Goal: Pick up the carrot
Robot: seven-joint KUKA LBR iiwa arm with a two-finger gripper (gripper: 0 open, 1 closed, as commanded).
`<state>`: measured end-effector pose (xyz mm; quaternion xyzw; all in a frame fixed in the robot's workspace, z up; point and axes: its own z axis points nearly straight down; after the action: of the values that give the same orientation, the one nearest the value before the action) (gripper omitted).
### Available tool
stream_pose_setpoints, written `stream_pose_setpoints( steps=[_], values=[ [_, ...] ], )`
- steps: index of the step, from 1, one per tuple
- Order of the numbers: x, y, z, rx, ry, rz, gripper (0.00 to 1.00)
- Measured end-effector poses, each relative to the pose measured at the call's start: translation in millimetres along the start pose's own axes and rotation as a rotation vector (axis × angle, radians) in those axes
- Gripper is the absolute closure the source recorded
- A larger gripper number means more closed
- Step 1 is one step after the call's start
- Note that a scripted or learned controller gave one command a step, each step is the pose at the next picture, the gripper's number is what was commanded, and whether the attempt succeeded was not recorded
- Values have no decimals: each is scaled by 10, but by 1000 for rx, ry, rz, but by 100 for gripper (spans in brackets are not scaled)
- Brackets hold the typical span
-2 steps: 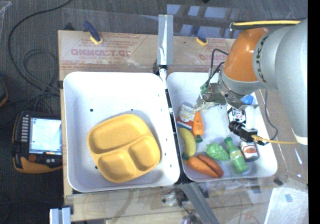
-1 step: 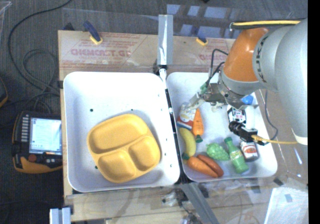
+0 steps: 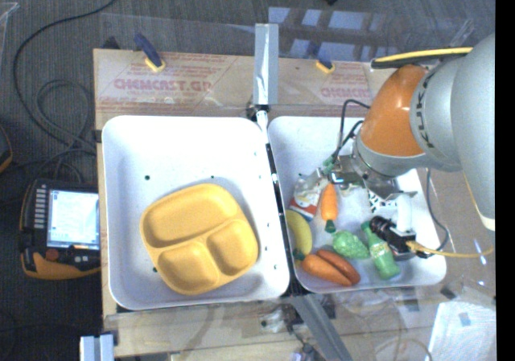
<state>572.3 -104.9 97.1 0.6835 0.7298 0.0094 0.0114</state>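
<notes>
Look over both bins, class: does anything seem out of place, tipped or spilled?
Nothing looks spilled or broken. The yellow divided tray sits askew in the left bin. The toy foods crowd the right bin's near corner, and the small carrot stands on end by the claw.

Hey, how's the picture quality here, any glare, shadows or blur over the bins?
Camera view: even, soft light; the left bin looks bright white without detail; the yellow tray casts a faint shadow; the arm close to the lens is large and slightly soft; the carrot and toys beside it look a bit fuzzy.
</notes>
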Motion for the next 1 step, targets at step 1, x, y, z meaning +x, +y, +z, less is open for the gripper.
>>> stream_pose_setpoints(
  steps=[1],
  values=[
    [-2, 27, -127, -7, 1, 0, 100]
  ],
)
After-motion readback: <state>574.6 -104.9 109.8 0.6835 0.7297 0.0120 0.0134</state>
